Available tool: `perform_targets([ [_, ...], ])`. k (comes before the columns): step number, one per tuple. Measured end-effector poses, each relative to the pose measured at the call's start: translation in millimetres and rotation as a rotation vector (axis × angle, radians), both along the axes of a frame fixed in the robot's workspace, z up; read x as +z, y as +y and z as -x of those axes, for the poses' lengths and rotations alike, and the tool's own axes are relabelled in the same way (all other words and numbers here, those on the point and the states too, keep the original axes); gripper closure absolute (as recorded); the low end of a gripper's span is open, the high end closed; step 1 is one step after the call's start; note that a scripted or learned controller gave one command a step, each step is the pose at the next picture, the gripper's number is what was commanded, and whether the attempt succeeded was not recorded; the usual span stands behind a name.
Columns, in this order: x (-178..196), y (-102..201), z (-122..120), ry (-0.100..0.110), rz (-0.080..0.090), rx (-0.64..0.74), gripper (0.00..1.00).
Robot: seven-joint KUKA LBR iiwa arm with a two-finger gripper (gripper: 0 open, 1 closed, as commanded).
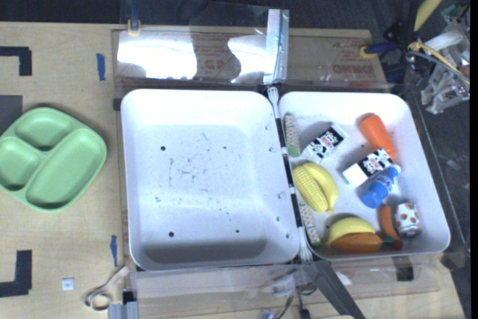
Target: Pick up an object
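Note:
The right white bin (426,160) holds several small objects. An orange carrot-like piece (377,134) lies at its back right. Two black-and-white cartons (326,142) (376,162) sit near the middle. Beside the second carton lies a blue bottle (377,188). A yellow corn cob (314,185) rests against the left wall. At the front lie a banana (349,226) and a brown sausage (355,241), with a small red-and-white can (407,218) to their right.
The left white bin (202,175) stands next to the right one, with only scuff marks on its floor. A green divided plate (48,158) sits on the wooden bench at far left. A clear panel (202,48) stands behind the bins. Cables and hardware (444,75) crowd the back right.

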State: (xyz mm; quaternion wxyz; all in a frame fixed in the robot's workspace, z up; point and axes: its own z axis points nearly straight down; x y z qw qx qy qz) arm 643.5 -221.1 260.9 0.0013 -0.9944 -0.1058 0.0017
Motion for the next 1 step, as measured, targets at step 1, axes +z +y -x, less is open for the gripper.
perform_targets([
  [1, 10.4, 2.6, -1.3, 0.0, 0.001, 0.005, 1.0],
])
